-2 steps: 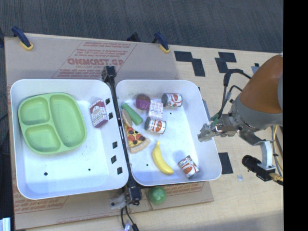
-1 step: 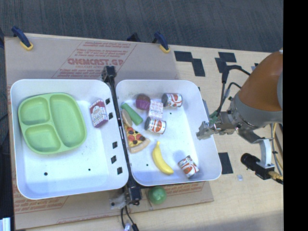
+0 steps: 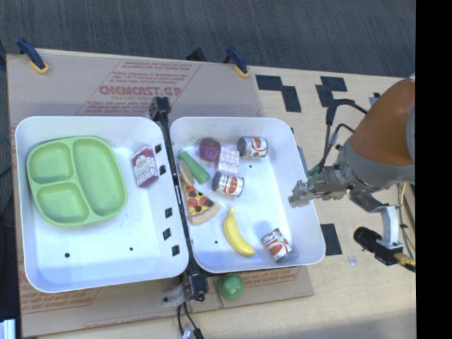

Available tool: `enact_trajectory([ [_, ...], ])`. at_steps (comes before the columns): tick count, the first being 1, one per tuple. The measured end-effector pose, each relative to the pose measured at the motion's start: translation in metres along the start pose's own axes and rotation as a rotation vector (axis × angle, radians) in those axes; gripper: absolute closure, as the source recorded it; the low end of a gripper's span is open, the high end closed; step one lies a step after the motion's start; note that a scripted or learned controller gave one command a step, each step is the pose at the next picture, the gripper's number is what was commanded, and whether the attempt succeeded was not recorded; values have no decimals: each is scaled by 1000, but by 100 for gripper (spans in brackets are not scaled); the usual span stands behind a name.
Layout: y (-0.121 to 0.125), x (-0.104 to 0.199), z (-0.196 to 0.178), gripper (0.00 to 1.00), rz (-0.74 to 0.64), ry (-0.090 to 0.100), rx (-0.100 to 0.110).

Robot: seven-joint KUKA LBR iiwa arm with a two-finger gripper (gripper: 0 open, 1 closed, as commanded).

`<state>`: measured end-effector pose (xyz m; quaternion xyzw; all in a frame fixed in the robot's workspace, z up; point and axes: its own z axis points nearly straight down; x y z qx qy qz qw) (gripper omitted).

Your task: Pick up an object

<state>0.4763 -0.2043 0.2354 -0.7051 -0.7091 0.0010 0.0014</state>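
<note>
Gripper (image 3: pixel 300 194) hovers at right bin's (image 3: pixel 305 214) edge, finger state unclear; the banana (image 3: pixel 238 234), light and smooth, suits a mid-body grasp

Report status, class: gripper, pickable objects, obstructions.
Gripper over right bin's right rim, nothing seen held. Nearest: can, banana. Nothing blocks them.

Red "CHEMCAST GP" print on cardboard sheet (image 3: pixel 141 83), smaller lines unreadable

Glossy white plastic bins (image 3: pixel 42 260) rest on matt brown cardboard (image 3: pixel 85 76).
</note>
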Motion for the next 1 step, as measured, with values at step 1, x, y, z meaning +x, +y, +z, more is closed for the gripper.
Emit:
enact_trajectory([
  [1,0,-6,-12,100,2,-1,-3],
])
